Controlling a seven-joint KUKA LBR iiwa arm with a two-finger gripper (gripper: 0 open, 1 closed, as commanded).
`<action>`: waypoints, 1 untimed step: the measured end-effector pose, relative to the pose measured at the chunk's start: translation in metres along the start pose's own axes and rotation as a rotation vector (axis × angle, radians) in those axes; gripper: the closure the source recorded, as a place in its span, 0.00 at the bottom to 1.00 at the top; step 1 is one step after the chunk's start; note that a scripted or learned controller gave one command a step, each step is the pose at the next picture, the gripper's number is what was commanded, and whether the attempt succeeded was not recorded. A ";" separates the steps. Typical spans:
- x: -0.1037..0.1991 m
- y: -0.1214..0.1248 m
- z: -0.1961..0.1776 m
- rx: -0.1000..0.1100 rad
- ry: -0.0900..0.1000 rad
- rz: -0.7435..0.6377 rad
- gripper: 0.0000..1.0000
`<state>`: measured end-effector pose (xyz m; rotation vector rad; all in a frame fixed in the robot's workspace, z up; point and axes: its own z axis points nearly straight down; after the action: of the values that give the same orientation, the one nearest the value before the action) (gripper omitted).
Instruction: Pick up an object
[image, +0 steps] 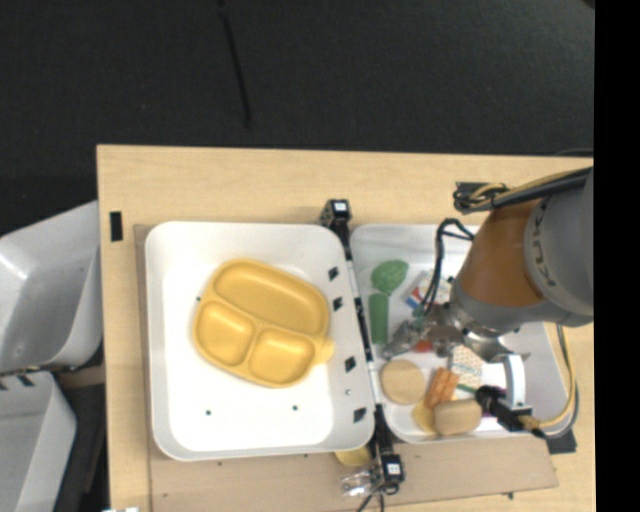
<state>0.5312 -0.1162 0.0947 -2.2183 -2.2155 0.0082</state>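
Presently, scene: two shallow white plastic bins are seen side by side on the pale wooden counter (120, 180), the left bin (165, 400) and the right bin (400, 240).
Arm: the grey arm with the orange band (500, 265) is lowered over the right bin, presumably because the graspable things are gathered there.
Gripper: the gripper (425, 330) is seen low among the clutter; whether it is open or closed cannot be told, and nothing is seen held.
Task things: a green plastic spatula-like utensil (381, 295), a round tan disc (403, 381), a beige rounded lump (455, 418) and an orange carrot-like piece (440, 385) lie close together.
Count: one of each is counted; other small bits are too hidden to name.
Left bin: one yellow three-compartment plastic tray (262, 322) is laid flat.
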 end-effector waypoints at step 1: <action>0.076 -0.042 -0.109 -0.011 0.003 -0.010 0.00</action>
<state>0.4905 -0.0406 0.2037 -2.2112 -2.2312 -0.0071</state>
